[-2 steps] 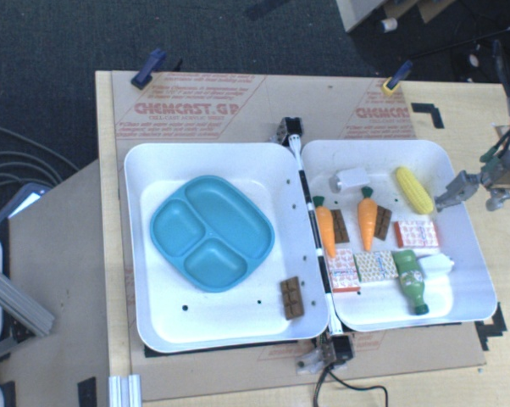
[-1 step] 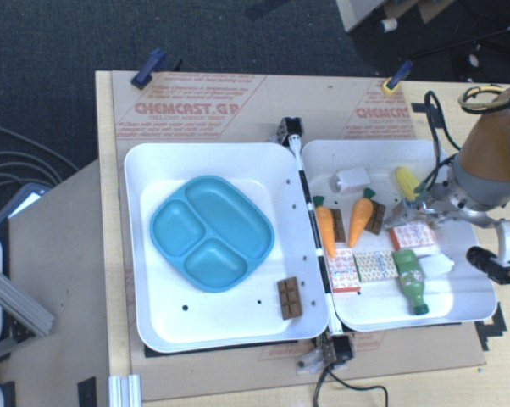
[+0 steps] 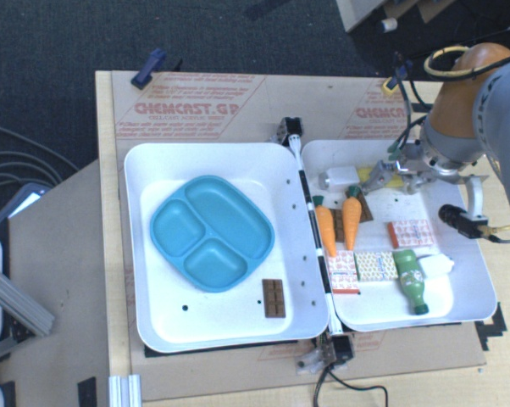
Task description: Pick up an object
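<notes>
Your pincer (image 3: 389, 170) sits low over the far part of the right bin (image 3: 473, 305), and you cannot tell from this angle how it is set or whether anything is in it. Just left of the pincer lies a small white piece (image 3: 340, 177); just on the near side of it stand two carrots (image 3: 324, 229) (image 3: 352, 220), side by side, their green tops pointing toward the far wall.

Working from the left bin (image 3: 141, 253) rightward: you have a blue divided plate (image 3: 211, 231) in its middle and a brown chocolate bar (image 3: 274, 298) near its front right corner. Past the divider, the right bin holds the carrots, then patterned small boxes (image 3: 357, 269) in front of them, a red-and-white packet (image 3: 412, 232), a green bottle (image 3: 410, 280) lying beside a white object (image 3: 435, 265).

Both bins rest on a tabletop (image 3: 196, 100) covered in printed brown board, with dark carpet (image 3: 60, 41) beyond it and cables (image 3: 9, 159) to the left.
</notes>
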Action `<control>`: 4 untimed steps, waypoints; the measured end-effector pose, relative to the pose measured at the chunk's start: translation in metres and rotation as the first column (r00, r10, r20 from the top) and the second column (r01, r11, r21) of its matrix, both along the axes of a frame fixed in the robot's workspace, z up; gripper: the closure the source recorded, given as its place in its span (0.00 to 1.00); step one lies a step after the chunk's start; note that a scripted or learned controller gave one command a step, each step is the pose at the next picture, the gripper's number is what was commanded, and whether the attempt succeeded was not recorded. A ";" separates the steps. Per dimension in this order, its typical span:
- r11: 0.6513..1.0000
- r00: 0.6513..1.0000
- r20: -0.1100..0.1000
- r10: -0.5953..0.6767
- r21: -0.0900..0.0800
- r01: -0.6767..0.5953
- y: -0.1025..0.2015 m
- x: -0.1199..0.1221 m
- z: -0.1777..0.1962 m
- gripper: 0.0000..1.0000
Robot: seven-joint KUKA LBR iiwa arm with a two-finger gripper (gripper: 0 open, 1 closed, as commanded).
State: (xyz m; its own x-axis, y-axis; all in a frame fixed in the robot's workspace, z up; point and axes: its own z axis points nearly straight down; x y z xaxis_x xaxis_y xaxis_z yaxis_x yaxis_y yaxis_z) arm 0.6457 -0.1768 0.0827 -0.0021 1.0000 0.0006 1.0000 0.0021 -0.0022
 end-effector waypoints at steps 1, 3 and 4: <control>1.000 1.000 -0.020 -0.002 0.002 0.002 0.037 0.017 -0.003 0.00; 1.000 1.000 -0.003 -0.003 0.001 0.003 0.068 -0.117 -0.001 0.00; 1.000 1.000 -0.011 -0.002 0.001 0.002 0.042 0.013 -0.002 0.00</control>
